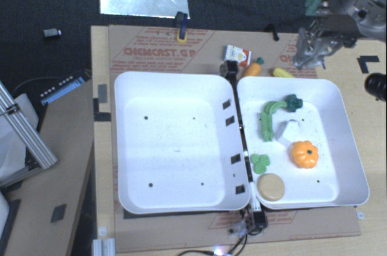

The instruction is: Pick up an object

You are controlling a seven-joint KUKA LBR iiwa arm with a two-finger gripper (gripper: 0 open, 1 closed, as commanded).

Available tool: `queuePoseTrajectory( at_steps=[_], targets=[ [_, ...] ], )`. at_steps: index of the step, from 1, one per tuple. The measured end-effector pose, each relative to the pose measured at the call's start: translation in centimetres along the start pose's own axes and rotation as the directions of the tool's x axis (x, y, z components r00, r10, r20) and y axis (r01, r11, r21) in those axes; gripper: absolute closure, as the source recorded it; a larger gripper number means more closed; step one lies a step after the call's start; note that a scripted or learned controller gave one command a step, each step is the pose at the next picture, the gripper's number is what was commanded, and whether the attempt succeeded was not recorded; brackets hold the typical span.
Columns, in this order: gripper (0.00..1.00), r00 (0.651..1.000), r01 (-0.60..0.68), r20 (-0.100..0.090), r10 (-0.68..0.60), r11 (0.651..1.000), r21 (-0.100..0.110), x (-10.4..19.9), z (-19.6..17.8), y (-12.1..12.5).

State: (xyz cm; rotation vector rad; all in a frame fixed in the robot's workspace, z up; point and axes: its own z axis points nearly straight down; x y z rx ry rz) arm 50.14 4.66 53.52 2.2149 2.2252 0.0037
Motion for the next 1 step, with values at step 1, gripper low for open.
queuePoseTrajectory(
  at_steps=[1],
  targets=[
    [1.0,1.0,0.001,-0.001,-0.001,1.0,0.001,2.18,-0.02,-1.53]
  ],
)
